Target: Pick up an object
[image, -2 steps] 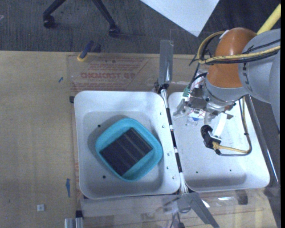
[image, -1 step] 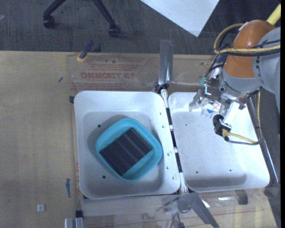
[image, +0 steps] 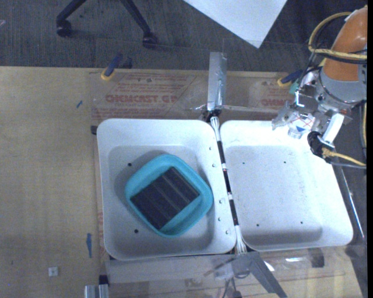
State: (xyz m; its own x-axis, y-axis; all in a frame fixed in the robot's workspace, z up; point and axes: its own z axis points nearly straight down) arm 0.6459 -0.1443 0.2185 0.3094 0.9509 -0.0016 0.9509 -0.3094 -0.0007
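Note:
A light blue, rounded square dish (image: 201, 195) lies tilted in the left white bin (image: 111, 145). A dark ridged block (image: 163, 198) rests inside the dish. My gripper (image: 298, 123) hovers over the far right corner of the right white bin (image: 326, 227), well away from the dish. Small pale parts with red and blue specks show at its tip, too blurred to make out.
A metal post (image: 217, 81) stands behind the divider between the two bins. Yellow cables (image: 326, 35) loop around the arm at the upper right. Office chair legs (image: 105, 17) stand on the floor beyond the bench.

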